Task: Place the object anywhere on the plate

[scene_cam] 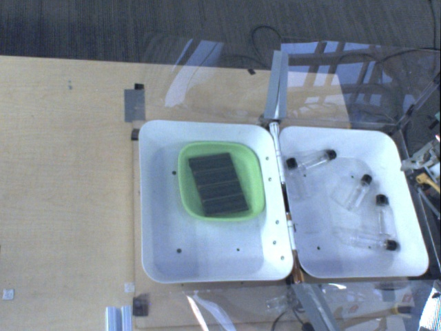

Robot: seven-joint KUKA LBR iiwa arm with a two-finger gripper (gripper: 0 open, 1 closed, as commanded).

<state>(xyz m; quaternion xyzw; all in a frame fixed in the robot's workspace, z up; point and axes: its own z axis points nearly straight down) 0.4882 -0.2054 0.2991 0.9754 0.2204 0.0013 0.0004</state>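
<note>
Already done: a dark grey ribbed rectangular block (pixel 218 184) lies on the green square plastic plate (pixel 187 200), left white bin's (pixel 155 254) far half.
Remaining: seemingly nothing.
Fingers: cannot tell.

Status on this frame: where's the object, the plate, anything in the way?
Dark ridged block lies flat on green plate, left bin. Four clear vials loose in right bin. Plate unobstructed.

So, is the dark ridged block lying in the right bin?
No, the dark ridged block lies on the green plate in the left bin; the right bin holds clear vials.
</note>
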